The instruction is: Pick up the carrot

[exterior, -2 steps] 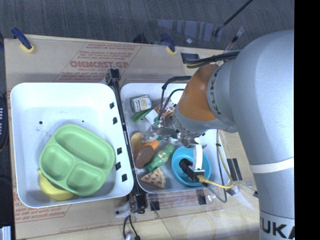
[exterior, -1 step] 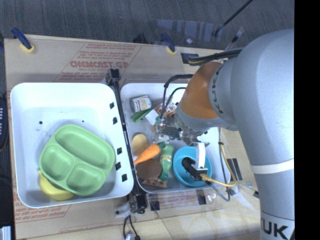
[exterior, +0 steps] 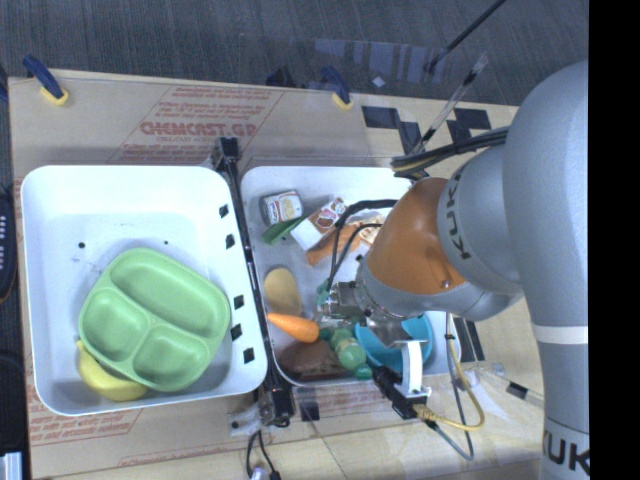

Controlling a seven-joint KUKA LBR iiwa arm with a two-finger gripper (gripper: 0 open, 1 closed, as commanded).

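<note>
We see the carrot (exterior: pixel 294 326) near the right bin's left wall (exterior: pixel 254 298); whether our gripper (exterior: pixel 345 313) grips it, we cannot tell.

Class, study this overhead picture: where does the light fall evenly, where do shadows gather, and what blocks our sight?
Camera view: light is even and soft on the green tray; the arm shades the right bin beside the carrot; the arm's bulk hides the bin's right part; focus is slightly soft throughout.
</note>
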